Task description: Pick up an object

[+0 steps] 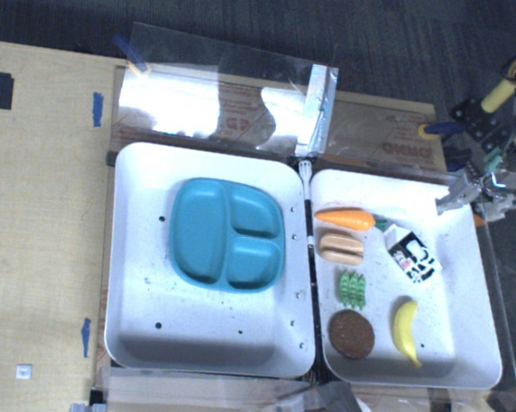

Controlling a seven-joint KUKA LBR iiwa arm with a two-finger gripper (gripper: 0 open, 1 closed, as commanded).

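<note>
While both white bins sit side by side on the bench, the left bin (124,305) carries a blue divided plate (228,235) near its middle, a little toward the far edge. Past the dividing rims, the right bin (463,356) holds the small things. Along its left edge, from far to near, lie a carrot (344,218), a hot dog in its bun (341,247), a small green block (352,288) and a round brown cookie (352,333). Toward the bin's middle, a black-and-white packet (412,255) lies tilted, apart from the carrot's tip. Nearer the front right corner, a banana (405,329) lies lengthwise, apart from the cookie. Above the bin's far right corner hangs the gripper (464,200), with nothing visible between its fingers; whether the claw is apart or together I cannot tell.
</note>
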